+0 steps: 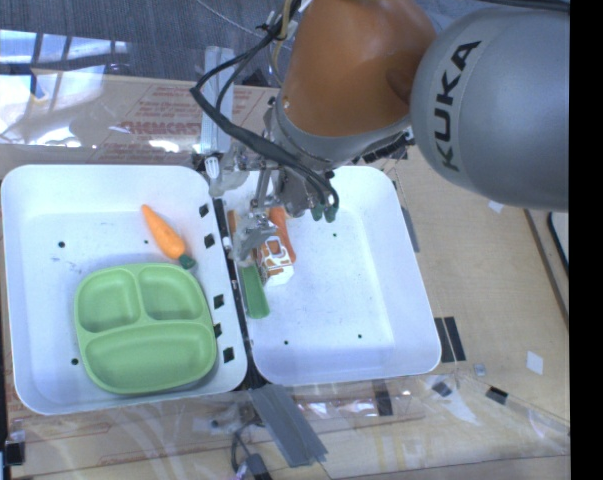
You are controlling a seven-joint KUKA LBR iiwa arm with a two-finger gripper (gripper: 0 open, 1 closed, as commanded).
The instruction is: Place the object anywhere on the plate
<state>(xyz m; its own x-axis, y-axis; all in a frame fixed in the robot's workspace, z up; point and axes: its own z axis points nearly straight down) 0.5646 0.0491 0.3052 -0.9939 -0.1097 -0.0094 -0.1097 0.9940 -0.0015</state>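
White bins (41, 268); smooth three-compartment green plate (141, 328)

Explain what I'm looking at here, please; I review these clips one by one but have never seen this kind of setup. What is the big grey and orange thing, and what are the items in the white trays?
The big grey and orange shape is a KUKA robot arm, reaching in from the right. One fixed camera looks down at a slant on a bench with two shallow white bins side by side. The left bin holds a green divided plate and, just above it, a toy carrot lying loose on the bin floor. The arm's gripper hangs low over the left edge of the right bin, right above a small orange and white box and a green stick-shaped piece. Wires and metal parts block the fingertips, so I cannot tell whether anything is gripped. Nothing lies on the plate yet.
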